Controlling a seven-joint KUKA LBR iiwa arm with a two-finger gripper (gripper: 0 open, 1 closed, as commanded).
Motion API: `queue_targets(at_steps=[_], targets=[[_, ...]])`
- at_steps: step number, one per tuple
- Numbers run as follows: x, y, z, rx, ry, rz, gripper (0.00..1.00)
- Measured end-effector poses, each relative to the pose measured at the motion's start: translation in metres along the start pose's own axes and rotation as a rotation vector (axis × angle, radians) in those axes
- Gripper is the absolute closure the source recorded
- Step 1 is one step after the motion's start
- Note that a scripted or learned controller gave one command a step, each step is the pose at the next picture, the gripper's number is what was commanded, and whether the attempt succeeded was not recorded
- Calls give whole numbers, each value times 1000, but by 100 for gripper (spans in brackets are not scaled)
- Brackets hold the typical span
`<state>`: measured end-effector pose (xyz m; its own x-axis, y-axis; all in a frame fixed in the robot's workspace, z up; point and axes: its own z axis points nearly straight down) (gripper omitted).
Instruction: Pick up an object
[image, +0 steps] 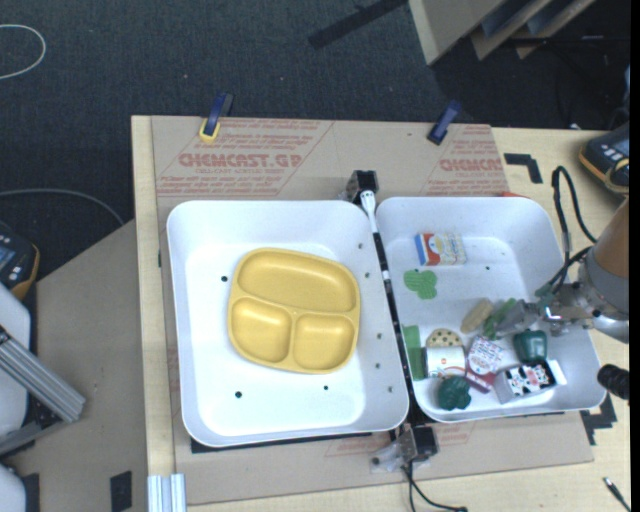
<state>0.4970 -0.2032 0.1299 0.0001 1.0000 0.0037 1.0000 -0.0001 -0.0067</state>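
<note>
camera view looks down on two white bins, and my work lies in the right bin (520, 215), where small things crowd the near half. the dark green piece (531, 346) just below my gripper (535, 318) looks like the likeliest pick. i judge it light, stiff and a bit slick, probably a small plastic toy, so it should take a firm pinch across its narrow sides without harm, though it may squirt out if i catch only an edge. it touches or nearly touches a black-and-white card (527, 379) and sits near a red-and-white packet (486, 354), so a wide approach could snag those.

my gripper comes in from the right and hangs low over the clutter, its tip just above the green piece. whether it is released or clenched i cannot tell; the metal parts blur together against the objects beneath. nothing visibly sits in its grasp.

further off lie a green leaf shape (423, 284), a small box (441, 248) and a dark green lump (455, 394). the left bin (200, 300) bears a yellow tray (294, 309).
</note>
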Motion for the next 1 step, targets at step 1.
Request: queue_targets(at_steps=[1], targets=[[0, 3, 43, -11, -1, 0, 0]])
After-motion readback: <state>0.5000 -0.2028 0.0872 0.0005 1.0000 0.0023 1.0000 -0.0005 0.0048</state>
